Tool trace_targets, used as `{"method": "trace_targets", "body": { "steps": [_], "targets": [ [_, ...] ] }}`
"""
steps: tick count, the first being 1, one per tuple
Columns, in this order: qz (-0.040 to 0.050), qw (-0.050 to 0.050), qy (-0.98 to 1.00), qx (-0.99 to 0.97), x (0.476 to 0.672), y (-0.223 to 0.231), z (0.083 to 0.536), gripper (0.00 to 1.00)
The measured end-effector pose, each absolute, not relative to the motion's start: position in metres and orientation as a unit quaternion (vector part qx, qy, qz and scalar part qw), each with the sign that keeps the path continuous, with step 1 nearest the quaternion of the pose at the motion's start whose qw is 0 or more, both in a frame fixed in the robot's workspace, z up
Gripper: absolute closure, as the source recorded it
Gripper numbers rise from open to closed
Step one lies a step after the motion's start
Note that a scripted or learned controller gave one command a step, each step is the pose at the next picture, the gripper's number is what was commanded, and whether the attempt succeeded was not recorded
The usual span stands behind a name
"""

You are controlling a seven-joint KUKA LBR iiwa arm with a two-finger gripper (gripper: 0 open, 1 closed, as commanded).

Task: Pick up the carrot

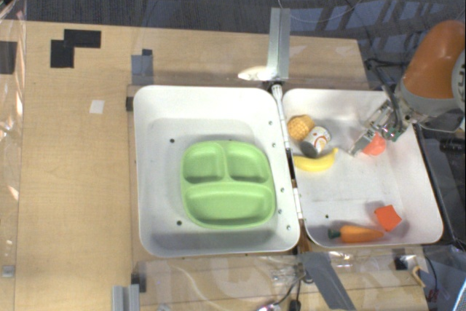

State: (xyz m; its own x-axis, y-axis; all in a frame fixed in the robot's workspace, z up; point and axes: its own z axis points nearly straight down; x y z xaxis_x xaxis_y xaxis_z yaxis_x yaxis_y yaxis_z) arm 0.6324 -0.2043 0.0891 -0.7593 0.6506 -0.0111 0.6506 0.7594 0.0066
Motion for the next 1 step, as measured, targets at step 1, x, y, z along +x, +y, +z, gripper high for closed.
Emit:
{"method": "trace_targets", "body": {
  "steps": [1],
  "targets": [
    [0.0032, 0.011, 0.938, 0.347, 0.6359, -0.2029, 0.1031, 1.0]
  ]
}}
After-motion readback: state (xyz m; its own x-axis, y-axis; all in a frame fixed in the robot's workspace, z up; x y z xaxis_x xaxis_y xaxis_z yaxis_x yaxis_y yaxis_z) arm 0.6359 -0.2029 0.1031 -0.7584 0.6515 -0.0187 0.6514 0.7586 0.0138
